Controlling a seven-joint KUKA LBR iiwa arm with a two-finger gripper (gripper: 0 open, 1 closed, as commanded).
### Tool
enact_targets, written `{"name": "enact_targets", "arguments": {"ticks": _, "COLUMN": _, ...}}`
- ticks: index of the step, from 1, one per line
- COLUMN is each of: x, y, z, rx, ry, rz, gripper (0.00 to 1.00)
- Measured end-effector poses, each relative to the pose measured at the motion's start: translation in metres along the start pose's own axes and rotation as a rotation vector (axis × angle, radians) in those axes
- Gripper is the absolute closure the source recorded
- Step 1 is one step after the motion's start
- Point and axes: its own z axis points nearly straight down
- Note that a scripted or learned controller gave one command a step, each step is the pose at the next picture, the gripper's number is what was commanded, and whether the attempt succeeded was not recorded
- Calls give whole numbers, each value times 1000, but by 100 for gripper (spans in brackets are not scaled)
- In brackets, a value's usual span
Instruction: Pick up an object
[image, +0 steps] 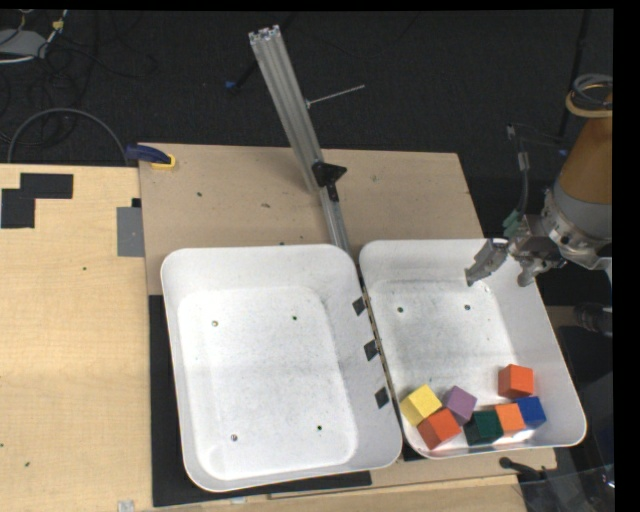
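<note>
Wooden surface (250, 200) bears two bins; blocks (470, 405) look light, rigid, best pinched across flat sides. Pincer (505, 262) hangs open, empty.

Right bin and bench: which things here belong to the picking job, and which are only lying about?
For the job:
gripper
yellow cube
purple cube
red cube
green cube
blue cube
right bin

Lying about:
left bin
aluminium rail
blue clamp

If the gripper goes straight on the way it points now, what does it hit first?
Probably the bare floor of the right bin. The gripper points down and leftward at the far end, well away from the blocks. Depth is unclear.
</note>
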Motion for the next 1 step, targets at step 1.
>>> {"name": "enact_targets", "arguments": {"ticks": 1, "x": 123, "y": -58, "z": 52, "rx": 7, "ry": 4, "rz": -4, "gripper": 0}}
